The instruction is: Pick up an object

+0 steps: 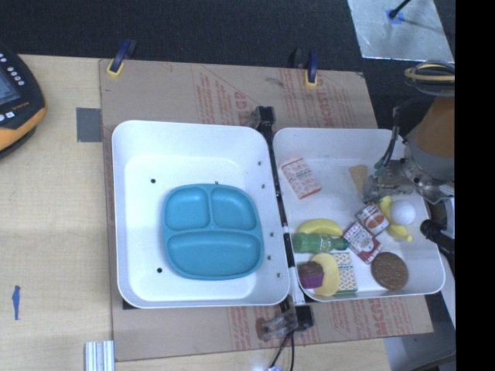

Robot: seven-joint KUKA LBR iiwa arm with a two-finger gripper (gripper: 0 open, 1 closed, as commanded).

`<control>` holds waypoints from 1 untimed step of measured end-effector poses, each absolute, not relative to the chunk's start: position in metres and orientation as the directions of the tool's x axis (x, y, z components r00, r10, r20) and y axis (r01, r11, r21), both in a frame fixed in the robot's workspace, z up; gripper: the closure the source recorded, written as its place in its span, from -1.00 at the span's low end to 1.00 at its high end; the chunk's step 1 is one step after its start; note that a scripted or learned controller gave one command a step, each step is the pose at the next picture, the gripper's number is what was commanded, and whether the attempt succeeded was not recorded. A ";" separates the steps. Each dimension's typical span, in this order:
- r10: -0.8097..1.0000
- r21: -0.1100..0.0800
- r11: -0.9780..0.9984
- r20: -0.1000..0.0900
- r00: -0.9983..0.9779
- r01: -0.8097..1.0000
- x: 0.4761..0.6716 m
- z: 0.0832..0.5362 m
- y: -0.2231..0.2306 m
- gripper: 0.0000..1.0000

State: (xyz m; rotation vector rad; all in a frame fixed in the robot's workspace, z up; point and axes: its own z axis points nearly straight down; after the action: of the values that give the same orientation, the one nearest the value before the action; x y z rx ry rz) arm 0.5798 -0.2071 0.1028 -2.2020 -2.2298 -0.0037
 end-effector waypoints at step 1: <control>1.000 -0.007 0.017 0.018 -0.017 1.000 0.581 0.102 -0.202 -1.00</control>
State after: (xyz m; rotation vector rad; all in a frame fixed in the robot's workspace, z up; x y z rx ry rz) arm 0.5808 -0.2019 0.1021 -2.1898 -2.2269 -0.0119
